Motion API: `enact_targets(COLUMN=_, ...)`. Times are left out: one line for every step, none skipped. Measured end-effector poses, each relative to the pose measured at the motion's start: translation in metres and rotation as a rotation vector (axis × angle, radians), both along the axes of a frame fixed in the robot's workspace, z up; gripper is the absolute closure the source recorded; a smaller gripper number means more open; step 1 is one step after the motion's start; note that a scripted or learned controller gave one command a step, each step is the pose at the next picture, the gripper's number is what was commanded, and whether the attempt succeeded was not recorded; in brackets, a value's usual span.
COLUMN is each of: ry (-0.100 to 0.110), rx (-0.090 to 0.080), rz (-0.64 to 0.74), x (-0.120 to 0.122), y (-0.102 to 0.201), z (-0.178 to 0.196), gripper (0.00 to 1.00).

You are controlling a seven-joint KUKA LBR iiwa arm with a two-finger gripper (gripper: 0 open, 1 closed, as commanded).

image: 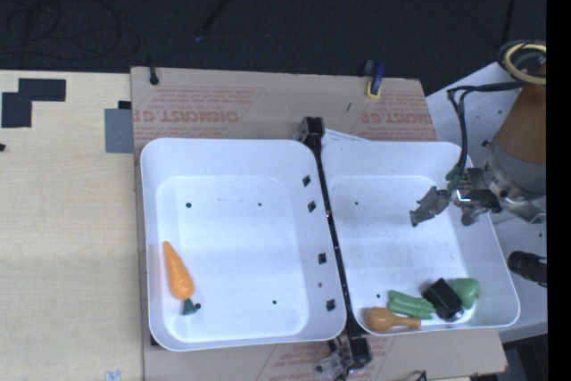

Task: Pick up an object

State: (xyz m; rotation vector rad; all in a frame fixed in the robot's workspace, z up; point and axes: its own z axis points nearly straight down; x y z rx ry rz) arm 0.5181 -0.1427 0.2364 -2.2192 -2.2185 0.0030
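Overhead, the camera view took in two shallow white bins lying side by side on a cardboard sheet, a black clip strip running down the seam where they met. The left bin held a toy carrot close to its left wall, orange body pointing up the frame and a small dark green stub at its lower end. The right bin kept its objects gathered along the near edge: a yellow-orange pear-shaped toy at the near rim, a green pod-like toy just above and touching it, a black block lying across the green pieces, and a lighter green rounded piece just beside the block on the right.

The gripper hung over the right half of the right bin, reaching in from the right, well apart from the cluster of toys below it. Its dark fingers pointed left; nothing lay between them, though whether they were spread or closed could not be told at this scale. A blue-and-yellow clamp sat on the far edge of the cardboard.
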Motion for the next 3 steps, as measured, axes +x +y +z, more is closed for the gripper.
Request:
enact_targets(ry=-0.021, rx=-0.001, rz=0.008, x=0.014, y=0.058, z=0.159, gripper=0.00)
enact_targets(ry=-0.009, rx=-0.001, rz=0.005, x=-0.009, y=0.094, z=0.225, gripper=0.00)
enact_targets(ry=-0.009, rx=0.000, rz=0.006, x=-0.043, y=0.139, z=0.287, gripper=0.00)
